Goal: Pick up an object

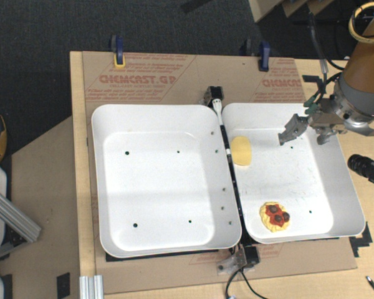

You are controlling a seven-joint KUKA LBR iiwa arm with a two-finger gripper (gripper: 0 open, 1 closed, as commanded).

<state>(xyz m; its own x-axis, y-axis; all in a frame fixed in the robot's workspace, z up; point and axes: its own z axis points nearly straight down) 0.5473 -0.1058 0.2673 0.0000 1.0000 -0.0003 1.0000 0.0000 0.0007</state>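
White plastic is forming 2 shallow bins lying side by side on a tan cardboard-covered bench (174,73), seen from above at a slant. A grey arm (361,80) with an orange band above its wrist is reaching in from the right side of the view, and its two-finger gripper (306,131) is hanging over the upper part of the right bin (324,185). The jaws are standing apart with bare white bin floor showing between them, so they are open and gripping nothing. To the left of the jaws and slightly lower in the view, a pale yellow rounded object (241,151) is lying against the right bin's left wall, near the jaws but not touching them. Well below the jaws, towards the near edge of the same bin, a small yellow object with red and dark spots on top (275,217) is sitting apart from everything else. Far to the left of the jaws, the left bin (112,167) is showing only small dark dots on its floor. 2 blue clamps (118,47) are gripping the far edge of the bench, above and to the left of the jaws.
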